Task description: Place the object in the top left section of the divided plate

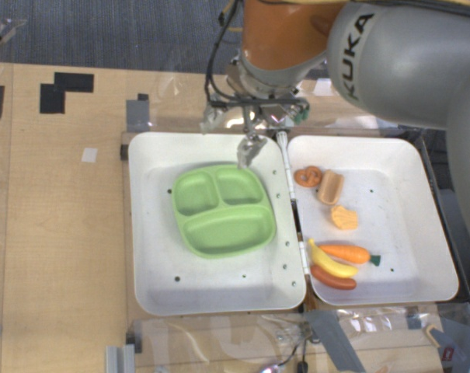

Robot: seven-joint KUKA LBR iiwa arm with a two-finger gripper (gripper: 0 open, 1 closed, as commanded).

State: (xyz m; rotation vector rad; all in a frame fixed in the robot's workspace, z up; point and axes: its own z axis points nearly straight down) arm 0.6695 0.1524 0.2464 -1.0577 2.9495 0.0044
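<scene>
Hovering over the left bin's (153, 286) far edge, the hand (250, 152) sits just beyond the green divided plate (221, 210); can't tell if it's apart, together or clamped on anything. Which object is meant isn't clear: toy foods (332, 200) lie in the right bin (421, 286). To do it well, release low over the plate's top left section (193, 193), clear of dividers.
</scene>
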